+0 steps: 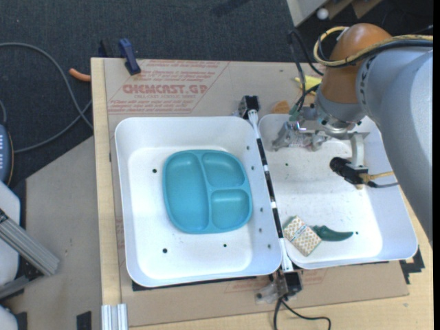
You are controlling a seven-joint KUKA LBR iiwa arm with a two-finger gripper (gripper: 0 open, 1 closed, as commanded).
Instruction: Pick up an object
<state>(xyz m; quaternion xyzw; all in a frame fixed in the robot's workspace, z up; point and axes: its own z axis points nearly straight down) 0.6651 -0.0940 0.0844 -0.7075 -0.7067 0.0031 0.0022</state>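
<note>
Arm [385, 67]: reaches in from the right; wrist is over the far end of the right bin [392, 243].
Gripper [297, 137]: low over the far left corner of the right bin; nothing visible between it and the floor. Its state cannot be told.
Candidates: a patterned block [302, 235] and a green piece [335, 234], touching, at the near left of the right bin, well apart from the gripper.
Left bin [137, 143]: holds a teal tray [206, 190], flat at centre.
Judgement: no grasp yet; the gripper must travel nearward.

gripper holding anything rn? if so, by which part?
Nothing is held. The gripper sits at the far end of the right bin, with nothing between its fingers. The patterned packet and green pepper lie at the near end.
</note>
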